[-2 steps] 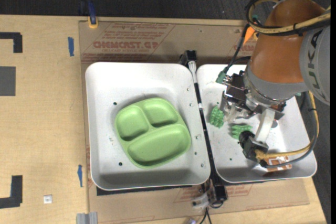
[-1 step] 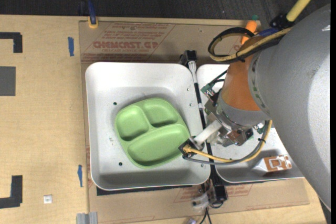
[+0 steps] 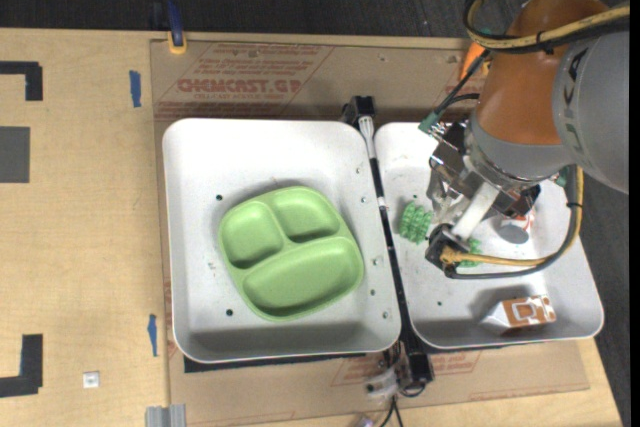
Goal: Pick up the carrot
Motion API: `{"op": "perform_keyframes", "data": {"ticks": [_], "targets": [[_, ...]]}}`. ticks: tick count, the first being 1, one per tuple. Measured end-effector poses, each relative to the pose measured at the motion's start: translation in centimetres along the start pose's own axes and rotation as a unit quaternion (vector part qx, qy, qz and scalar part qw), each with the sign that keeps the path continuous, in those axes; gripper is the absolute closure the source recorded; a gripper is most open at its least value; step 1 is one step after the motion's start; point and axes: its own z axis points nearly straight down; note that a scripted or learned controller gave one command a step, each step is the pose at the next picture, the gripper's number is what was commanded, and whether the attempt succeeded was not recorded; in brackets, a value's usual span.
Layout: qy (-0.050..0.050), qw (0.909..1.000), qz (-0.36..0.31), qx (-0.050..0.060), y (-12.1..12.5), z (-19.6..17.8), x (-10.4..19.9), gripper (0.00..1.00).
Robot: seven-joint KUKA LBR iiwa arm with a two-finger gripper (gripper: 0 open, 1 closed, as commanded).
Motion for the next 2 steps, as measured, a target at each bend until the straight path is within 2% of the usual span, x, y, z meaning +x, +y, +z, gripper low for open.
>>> {"op": "perform_keyframes", "data": {"ticks": [1,2], "targets": [[0.0,1.0,0.0,0.0,0.0,0.0,0.0,0.0],[0.0,0.9987,-0.051,0.001,0.6,8.8,-4.3,0.0]]}}
